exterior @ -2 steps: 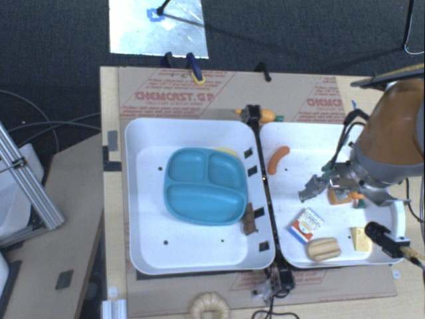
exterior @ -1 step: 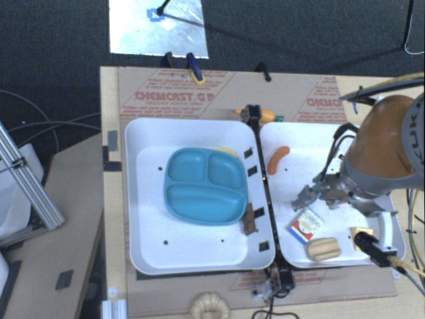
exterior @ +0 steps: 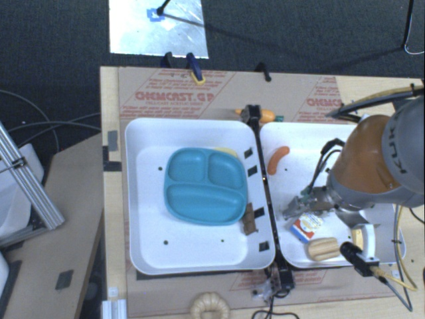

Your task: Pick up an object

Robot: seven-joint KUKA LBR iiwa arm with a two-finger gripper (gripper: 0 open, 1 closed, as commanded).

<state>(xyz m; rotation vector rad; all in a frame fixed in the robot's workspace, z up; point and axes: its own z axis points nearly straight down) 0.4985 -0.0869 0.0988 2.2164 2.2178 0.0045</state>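
Tray (exterior: 206,186) in left bin (exterior: 143,178) | sausage (exterior: 277,158), carton (exterior: 304,228), bread (exterior: 323,248) in right bin (exterior: 299,133) | tool (exterior: 295,208) state unclear

The grey arm (exterior: 382,158) bends down, end effector (exterior: 297,208) pointing left.

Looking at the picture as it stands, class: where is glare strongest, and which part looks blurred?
In the camera view, glare is strongest on the shiny sheet lying on the dark floor at the top; the white bins are bright and evenly lit, with soft shadows under the blue tray; the arm at right looks soft, and the gripper beneath it is hard to read.
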